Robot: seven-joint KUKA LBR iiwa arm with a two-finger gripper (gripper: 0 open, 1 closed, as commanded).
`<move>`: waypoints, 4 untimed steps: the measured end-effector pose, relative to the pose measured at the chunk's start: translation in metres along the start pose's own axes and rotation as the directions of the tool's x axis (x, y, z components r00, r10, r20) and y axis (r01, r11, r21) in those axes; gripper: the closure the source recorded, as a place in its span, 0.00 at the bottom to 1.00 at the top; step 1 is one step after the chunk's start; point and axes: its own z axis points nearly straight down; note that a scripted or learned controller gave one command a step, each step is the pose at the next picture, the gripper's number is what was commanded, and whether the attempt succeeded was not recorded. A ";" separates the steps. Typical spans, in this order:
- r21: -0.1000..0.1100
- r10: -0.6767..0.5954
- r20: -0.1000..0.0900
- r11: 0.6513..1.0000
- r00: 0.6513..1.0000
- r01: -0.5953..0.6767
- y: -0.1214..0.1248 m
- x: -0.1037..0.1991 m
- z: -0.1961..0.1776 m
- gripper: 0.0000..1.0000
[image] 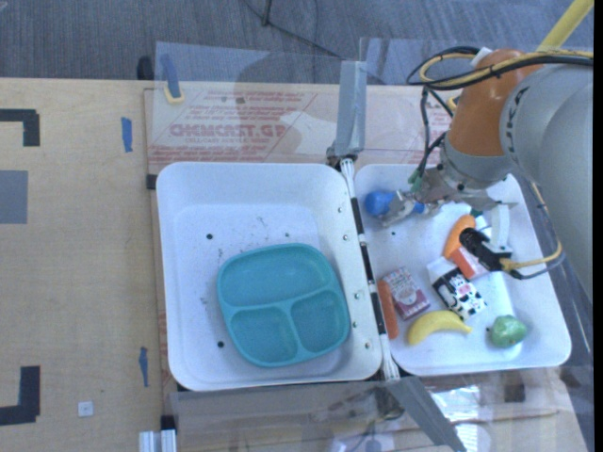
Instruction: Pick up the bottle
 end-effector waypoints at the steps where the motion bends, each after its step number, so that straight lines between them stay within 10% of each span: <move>1: -0.002 0.000 0.005 1.000 1.000 0.000 0.000 -0.002 -0.011 1.00; 2: -0.008 0.049 0.000 0.999 0.999 -0.049 0.030 0.097 -0.165 1.00; 3: -0.007 0.049 0.000 0.999 0.999 -0.049 0.030 0.097 -0.164 0.00; 4: -0.005 0.021 -0.002 1.000 1.000 -0.021 -0.038 0.112 -0.097 0.00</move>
